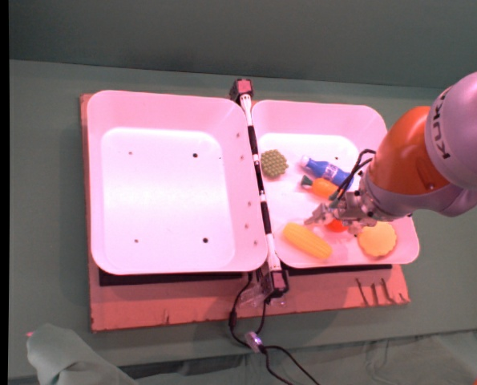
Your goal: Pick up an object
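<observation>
Cloth: we see a crumpled pale green cloth (58, 355) at the near edge, far to the left of the hand and below it.
Cable: a thin black cable (250, 315) trails from the divider's near end, down-left of the hand.
Surface: we see a green surface (46, 175) carrying a brown board (182, 307) under both bins; a plain dull green wall (222, 14) rises behind.
Bins: the smooth, shallow, round-cornered left bin (166, 187) lies well left of the hand; the right bin (318, 115) sits under it. A black-and-white striped divider (256, 179) runs between them.
Hand: the hand (334, 215) hangs low over the right bin; we cannot tell how its fingers stand.
Objects: a bumpy yellow corn cob (306, 241) lies just down-left of the hand; a round ridged orange-yellow piece (377, 239) just right; a small red piece (335, 225) right beneath it; an orange carrot-like piece (322, 187) and a blue-and-white bottle (325, 169) just above; a knobbly round green piece (273, 163) up-left.
</observation>
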`<control>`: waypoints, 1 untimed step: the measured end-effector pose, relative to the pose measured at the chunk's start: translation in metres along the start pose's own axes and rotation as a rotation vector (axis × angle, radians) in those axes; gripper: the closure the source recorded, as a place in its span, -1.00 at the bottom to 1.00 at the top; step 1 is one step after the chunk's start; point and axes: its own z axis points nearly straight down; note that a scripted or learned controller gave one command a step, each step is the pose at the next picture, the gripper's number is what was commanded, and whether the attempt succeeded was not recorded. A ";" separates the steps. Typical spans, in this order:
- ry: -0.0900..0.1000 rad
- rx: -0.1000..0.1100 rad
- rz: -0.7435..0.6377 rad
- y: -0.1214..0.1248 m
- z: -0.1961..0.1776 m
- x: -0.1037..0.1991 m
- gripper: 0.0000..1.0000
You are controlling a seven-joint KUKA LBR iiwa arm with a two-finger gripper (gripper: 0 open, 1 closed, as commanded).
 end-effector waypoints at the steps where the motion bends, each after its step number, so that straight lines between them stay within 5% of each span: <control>1: -0.004 -0.010 0.004 0.003 -0.013 -0.002 1.00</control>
